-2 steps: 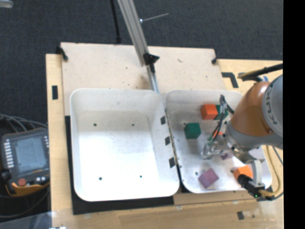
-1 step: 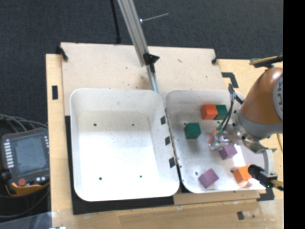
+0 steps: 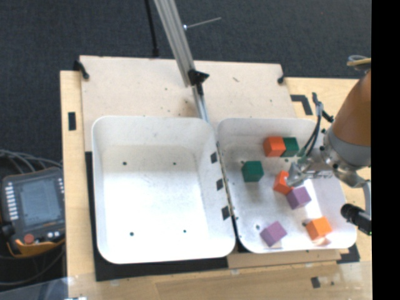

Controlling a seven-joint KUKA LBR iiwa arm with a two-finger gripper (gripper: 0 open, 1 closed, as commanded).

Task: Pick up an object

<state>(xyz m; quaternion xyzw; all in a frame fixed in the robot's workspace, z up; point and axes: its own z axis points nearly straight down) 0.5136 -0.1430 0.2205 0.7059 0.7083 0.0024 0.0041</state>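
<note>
End effector: low in the right bin, over a red-orange cube; whether it is apart or together, cannot tell.
Likely target: that red-orange cube, directly under the tip, partly hidden.
Neighbour: purple cube just below, touching or nearly so.
Further off: green cube to the left.
Risk: crowding; a closing grasp could catch the purple cube or nudge the target aside.

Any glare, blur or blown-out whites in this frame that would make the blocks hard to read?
Camera view: soft overall, edges of the blocks slightly fuzzy; the right bin floor is blown out to bright white beside the gripper, washing out the purple block edge there; the left bin is evenly lit with faint specks; block colours remain readable.
</note>
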